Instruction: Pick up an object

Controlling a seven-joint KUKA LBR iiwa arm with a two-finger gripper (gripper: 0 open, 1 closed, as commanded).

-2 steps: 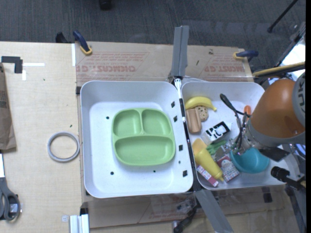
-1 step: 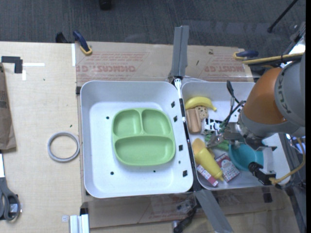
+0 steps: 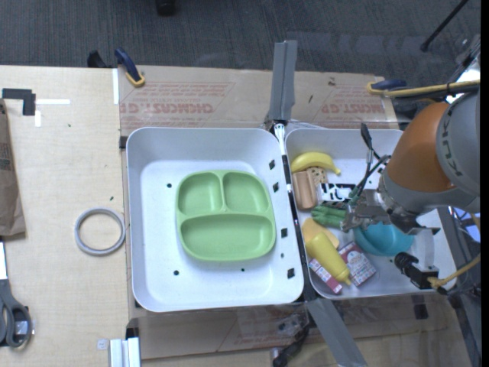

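Currently working at the approach stage of the pick: hanging the gripper (image 3: 354,220) low inside the right bin (image 3: 382,140), with nothing visibly lifted yet. Positioning the tool among the clutter, just beside the green vegetable-like item (image 3: 327,215) on one side and the teal cup (image 3: 384,239) on the other, apparently touching or nearly touching both. Masking the tool tip with the grey wrist and the orange band (image 3: 416,159), so reporting the clamping state as impossible to tell; not treating any item as held.

Locating the candidate objects, all in the right bin: banana (image 3: 314,161) near the far wall, wooden block (image 3: 305,188) just below it, yellow bottle (image 3: 327,254) lying tilted toward the near wall, red-and-white packet (image 3: 356,266) touching the bottle. Leaving the green divided plate (image 3: 225,216) alone in the left bin (image 3: 145,228), well apart from the tool.

Judging the nearest target as either the green item or the teal cup. Requiring next: centring on one object only, avoiding a pinch that spans two neighbours, closing firmly, then raising straight up clear of the bin wall. Watching for crowding: risking a slip or a nudge of the bottle, given the tight packing around the tool
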